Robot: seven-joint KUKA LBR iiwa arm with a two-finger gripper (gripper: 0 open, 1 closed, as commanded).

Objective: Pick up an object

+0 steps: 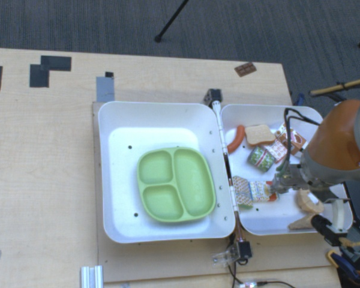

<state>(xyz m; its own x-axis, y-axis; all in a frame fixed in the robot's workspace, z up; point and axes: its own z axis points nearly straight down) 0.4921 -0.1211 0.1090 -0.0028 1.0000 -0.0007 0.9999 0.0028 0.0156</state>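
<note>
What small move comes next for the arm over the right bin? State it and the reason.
Probably a short, straight descent. The gripper hovers low in the right bin, just beside the patterned packet, with the green can and sausage farther off. Nothing is visibly between its fingers, so the packet looks like the nearest target.

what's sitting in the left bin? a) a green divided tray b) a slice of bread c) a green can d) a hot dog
a: the green divided tray with three compartments lies in the left bin, while the hot dog, the green can and the bread slice all lie in the right bin.
</note>
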